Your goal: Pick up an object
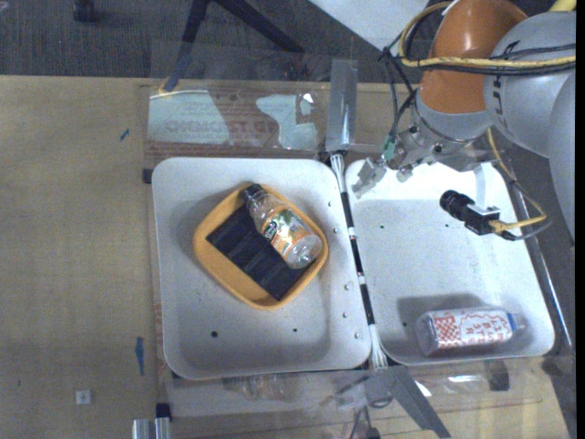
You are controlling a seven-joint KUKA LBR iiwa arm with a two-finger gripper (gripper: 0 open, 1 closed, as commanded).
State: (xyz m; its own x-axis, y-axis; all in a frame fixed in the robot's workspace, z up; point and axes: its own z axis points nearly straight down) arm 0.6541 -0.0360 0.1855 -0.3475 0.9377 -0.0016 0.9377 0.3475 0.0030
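Camera view, looking down at a slant on a pale wooden worktop that carries two shallow white plastic bins side by side.

In the left bin, roughly at its middle, sits a shallow yellow-orange dish with rounded corners, turned at an angle to the bin walls. A flat black ridged block lies inside the dish, covering much of its floor. A small clear plastic bottle with a dark cap and an orange and green label lies on its side across the far right part of the dish, touching the black block, cap pointing to the far left.

In the right bin, a cylindrical container with a red and white patterned wrap and a clear end lies on its side along the near wall, its long axis running left to right, well apart from everything else.

The grey arm with its orange band comes in from the far right. Its hand hangs over the far left corner of the right bin, just beside the divide between the two bins. The hand is well apart from the patterned container and separated from the dish by the bin walls. From this angle I cannot tell how far open the hand is, nor make out anything in its grasp.

Beyond the left bin a clear plastic panel lies flat on the worktop.
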